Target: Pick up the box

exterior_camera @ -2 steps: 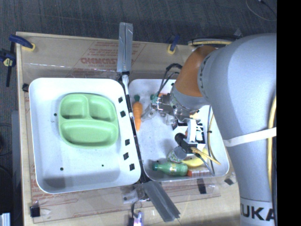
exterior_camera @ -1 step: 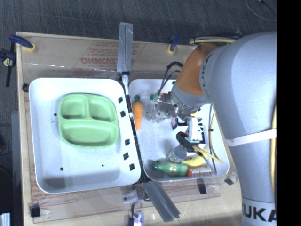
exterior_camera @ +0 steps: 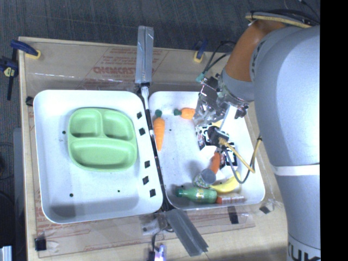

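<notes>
Gripper (exterior_camera: pixel 209 118) hovering over the right bin (exterior_camera: pixel 179 159); whether it is clenched cannot be told.
The box (exterior_camera: pixel 231 199), flat and reddish-brown, is lying along the bin's front wall, beside the green bottle (exterior_camera: pixel 197 194); the banana (exterior_camera: pixel 228 186) is resting just behind it.

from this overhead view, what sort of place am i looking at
Probably a robotics lab bench, not a kitchen: a grey robot arm hangs over the right white bin, which holds a carrot and a banana, and blue clamps grip the board underneath.
</notes>
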`<state>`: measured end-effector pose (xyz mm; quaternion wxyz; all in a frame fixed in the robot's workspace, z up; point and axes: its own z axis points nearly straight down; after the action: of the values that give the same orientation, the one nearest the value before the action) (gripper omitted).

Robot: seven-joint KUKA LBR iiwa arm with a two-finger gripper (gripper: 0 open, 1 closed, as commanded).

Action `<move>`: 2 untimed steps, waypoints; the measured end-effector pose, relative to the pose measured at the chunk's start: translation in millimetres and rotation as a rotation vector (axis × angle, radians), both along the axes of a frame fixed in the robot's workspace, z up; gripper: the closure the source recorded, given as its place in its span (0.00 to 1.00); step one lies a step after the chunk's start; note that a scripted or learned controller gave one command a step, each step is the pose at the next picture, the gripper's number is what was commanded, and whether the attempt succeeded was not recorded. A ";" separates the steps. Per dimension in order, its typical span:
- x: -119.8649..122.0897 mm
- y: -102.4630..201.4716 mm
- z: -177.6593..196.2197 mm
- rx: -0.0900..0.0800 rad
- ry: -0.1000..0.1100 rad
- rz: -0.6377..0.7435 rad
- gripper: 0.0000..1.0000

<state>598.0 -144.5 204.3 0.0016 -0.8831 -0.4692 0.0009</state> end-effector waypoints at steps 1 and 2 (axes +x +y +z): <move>58.0 13.6 98.2 -0.001 0.002 -0.520 1.00; 47.5 47.5 23.6 -0.002 0.006 -0.575 1.00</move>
<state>645.5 -97.0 227.9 0.0022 -0.9799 -0.1993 0.0032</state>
